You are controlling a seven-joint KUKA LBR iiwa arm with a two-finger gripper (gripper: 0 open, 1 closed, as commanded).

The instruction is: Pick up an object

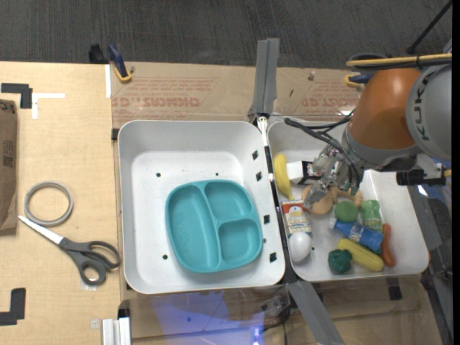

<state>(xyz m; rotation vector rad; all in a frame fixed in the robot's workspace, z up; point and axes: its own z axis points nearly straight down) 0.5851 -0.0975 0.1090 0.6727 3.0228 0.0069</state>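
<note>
My gripper (325,185) hangs low in the right bin (410,268), just above and touching the top of a tan rounded object (321,204). Around it lie a yellow banana (280,175), a white and red packet (294,218), a white egg (299,246), a round green fruit (346,211), a green bottle-like piece (371,213), a blue block (357,233), an orange carrot (388,244), a yellow corn cob (364,256) and a dark green broccoli (341,260). The arm's orange band (384,110) hides the bin's far right corner.
The left bin (136,192) holds a teal divided plate (214,226). On the bench to the left lie scissors (75,250) and a roll of tape (48,203). A grey post (266,77) stands behind the wall between the bins.
</note>
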